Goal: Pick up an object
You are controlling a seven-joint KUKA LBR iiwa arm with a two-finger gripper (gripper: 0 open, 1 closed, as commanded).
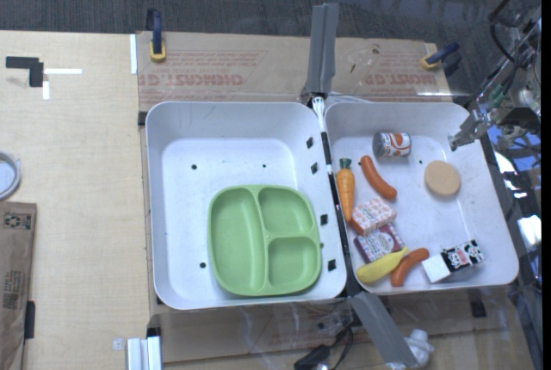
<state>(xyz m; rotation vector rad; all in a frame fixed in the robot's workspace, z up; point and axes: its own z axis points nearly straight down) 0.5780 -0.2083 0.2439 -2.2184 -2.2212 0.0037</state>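
The right bin (504,213) holds several toy foods. A small can (393,144) lies near its back, with a red sausage (378,177) and a carrot (345,188) to its left. A round tan disc (442,179) sits toward the right wall. Two pink packets (375,226) lie in the middle, above a yellow banana (380,267) and a second sausage (409,266). A black-and-white carton (455,261) rests at the front right. My gripper (465,132) hangs over the bin's back right corner, above and right of the disc, with nothing seen in it.
The left bin (172,188) holds a green divided plate (265,239). A grey post (323,50) rises behind the seam between the bins. Clamps (156,46) sit on the cardboard at the back. Cables and arm hardware (516,58) crowd the right edge.
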